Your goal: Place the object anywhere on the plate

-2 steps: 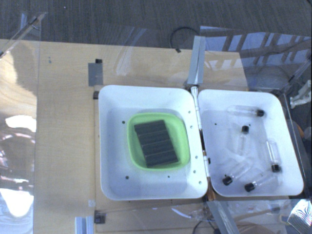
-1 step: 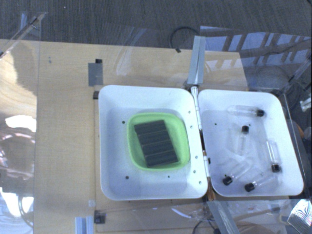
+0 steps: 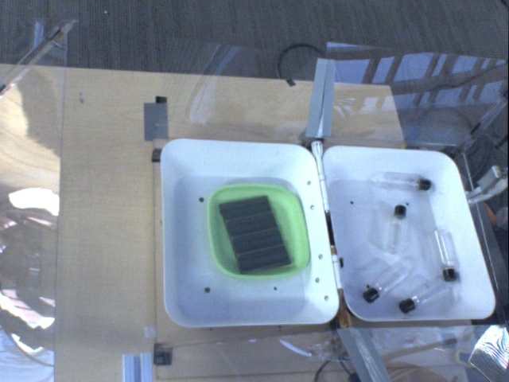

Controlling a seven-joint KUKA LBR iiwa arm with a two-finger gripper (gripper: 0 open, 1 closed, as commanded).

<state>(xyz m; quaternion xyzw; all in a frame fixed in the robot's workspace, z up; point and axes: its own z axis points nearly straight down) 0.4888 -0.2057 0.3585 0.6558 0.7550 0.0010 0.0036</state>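
Plate (image 3: 217, 213) green in left bin (image 3: 179, 237), dark ridged block (image 3: 254, 234) on it, unlabelled

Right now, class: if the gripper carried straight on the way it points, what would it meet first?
Likely the right bin's rim, then the black-capped clear vial beyond it. The gripper sits at the picture's edge, so its heading and height are uncertain.

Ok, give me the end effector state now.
End effector: cannot be told.
The dark ridged block lies on the green plate.
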